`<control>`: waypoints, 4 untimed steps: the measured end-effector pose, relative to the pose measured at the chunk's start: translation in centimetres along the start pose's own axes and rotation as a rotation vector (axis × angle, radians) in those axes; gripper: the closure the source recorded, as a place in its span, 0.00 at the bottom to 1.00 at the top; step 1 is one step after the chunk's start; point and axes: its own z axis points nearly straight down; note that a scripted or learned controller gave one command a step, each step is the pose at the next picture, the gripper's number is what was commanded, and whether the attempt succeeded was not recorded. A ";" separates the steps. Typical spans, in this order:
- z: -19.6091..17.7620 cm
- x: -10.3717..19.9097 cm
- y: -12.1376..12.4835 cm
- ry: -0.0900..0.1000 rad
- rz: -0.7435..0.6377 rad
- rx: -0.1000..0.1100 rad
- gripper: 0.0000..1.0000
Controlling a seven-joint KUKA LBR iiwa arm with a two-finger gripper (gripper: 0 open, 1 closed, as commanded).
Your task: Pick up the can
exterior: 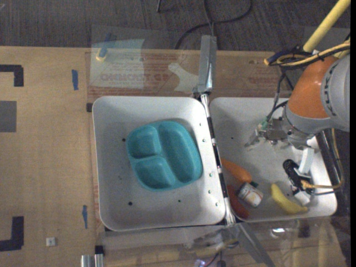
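- Two-finger pincer (pixel 260 136) is seen in the right half of the frame, at the end of the grey arm with the orange band (pixel 314 93), over the upper middle of the right shallow white bin (pixel 239 113).
- Whether the pincer is apart or together cannot be told from this view; nothing can be made out in its grasp.
- The small metal can with a pale label (pixel 250 194) is found lying on its side low in the right bin, well below the pincer and apart from it.
- An orange carrot (pixel 236 170) is laid at a slant just above the can, near the bin's left wall.
- A red rounded object (pixel 238 206) is seen just below and left of the can, against the bin's lower left corner; its kind cannot be told.
- A yellow banana (pixel 287 200) is placed to the right of the can, near the bin's lower edge, with a gap between the two.
- The left shallow white bin (pixel 111 149) is occupied in its middle by a teal plastic plate with three compartments (pixel 164 154).
- Both bins are borne by a brown cardboard-coloured bench (pixel 44 149), on which short strips of blue tape (pixel 74 80) and black corner marks (pixel 14 74) are seen at the left of the frame.
- A clear plastic sheet (pixel 119 63) is laid on the bench above the left bin.
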 end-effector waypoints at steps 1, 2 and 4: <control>0.2 -3.4 6.8 -0.001 0.111 0.004 0.00; 0.3 -5.0 8.5 0.007 0.131 0.015 0.00; -12.0 -1.7 8.3 -0.001 -0.039 0.002 0.00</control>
